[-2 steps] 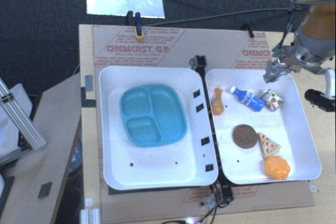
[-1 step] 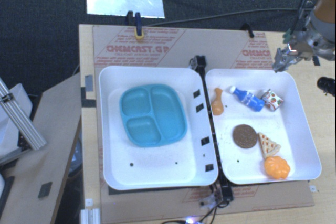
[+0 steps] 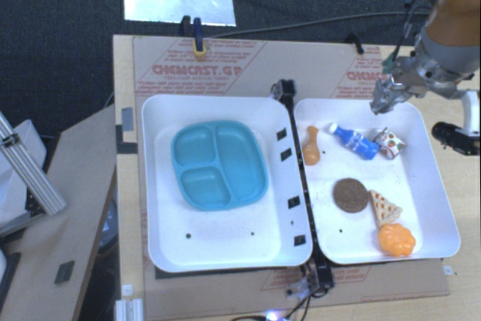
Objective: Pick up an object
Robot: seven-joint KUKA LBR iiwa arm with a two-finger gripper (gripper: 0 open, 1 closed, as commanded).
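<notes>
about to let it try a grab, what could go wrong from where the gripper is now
1. The gripper hangs over the far rim of the right bin, so a straight descent might strike the rim instead of an object.
2. The blue bottle and the small red and white carton lie touching, so closing on one may shove or snag the other.
3. The brown round cookie lies flat and may be hard to grip.

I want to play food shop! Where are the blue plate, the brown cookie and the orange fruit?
Blue plastic divided plate (image 3: 220, 165): camera view, its middle ridge.
Round brown cookie (image 3: 350, 195): camera view, its centre.
Bumpy orange toy fruit (image 3: 396, 240): camera view, its middle.
</notes>
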